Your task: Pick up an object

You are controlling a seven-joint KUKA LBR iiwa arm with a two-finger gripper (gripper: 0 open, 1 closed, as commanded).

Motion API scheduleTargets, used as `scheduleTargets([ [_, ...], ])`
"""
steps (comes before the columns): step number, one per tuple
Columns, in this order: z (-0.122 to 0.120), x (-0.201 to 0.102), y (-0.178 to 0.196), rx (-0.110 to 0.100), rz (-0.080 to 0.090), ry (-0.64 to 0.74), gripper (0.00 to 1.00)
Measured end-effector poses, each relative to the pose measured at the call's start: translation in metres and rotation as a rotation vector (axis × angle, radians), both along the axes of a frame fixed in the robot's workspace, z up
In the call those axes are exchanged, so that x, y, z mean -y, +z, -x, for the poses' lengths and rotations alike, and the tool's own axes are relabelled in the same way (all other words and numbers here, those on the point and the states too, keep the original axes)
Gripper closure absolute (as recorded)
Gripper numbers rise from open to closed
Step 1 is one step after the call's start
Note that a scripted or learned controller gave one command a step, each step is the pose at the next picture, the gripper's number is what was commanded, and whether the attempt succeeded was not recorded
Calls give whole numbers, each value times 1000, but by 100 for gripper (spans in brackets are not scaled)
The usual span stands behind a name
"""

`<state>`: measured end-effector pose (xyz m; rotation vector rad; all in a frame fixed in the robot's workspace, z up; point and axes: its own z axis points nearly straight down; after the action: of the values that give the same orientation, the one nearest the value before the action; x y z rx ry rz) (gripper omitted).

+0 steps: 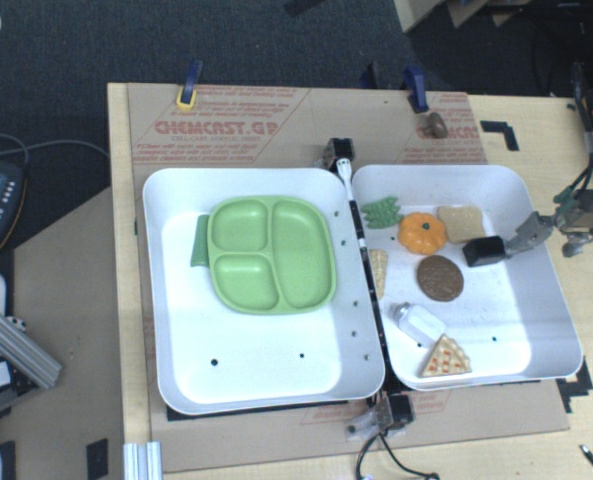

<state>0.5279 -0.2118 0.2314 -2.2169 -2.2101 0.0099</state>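
2 shallow white plastic bins with rounded corners sit side by side on a tan bench board point(276, 118) printed with red lettering, which 2 blue clamps hold at its far edge. The left bin point(256, 358) holds 1 smooth pale green plate point(273, 253), a rounded square moulded into 3 compartments. 1 darker green flat piece point(198, 240) pokes out from under the plate's left edge. The right bin point(516, 308) holds 7 small loose items. Along its far side are 1 crinkly green leafy piece point(381, 211), 1 glossy orange pumpkin shape point(422, 233) with a dark stem, and 1 beige spongy block point(460, 222) touching the pumpkin's right side. Just nearer lies 1 flat brown disc point(441, 278) like a cookie. 1 tan ridged wafer point(377, 268) rests against the bin's left wall. Toward the near side are 1 small whitish item point(417, 321), too blurred to name, and 1 triangular pizza-like wedge point(445, 356), orange with a pale crust. The gripper point(576, 224) is at the right rim of the right bin, well apart from the left bin, with the beige block and brown disc the nearest items. From this angle it cannot be told whether the claw is apart or together.
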Motion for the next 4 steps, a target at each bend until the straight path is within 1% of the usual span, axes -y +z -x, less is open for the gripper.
scheduleTargets([
  [1,-3,0,6,12,4,3,0],
  [2,-7,8,-46,7,1,2,0],
  [3,-2,7,-109,6,1,3,0],
  [4,-3,3,-148,9,-5,6,0],
])
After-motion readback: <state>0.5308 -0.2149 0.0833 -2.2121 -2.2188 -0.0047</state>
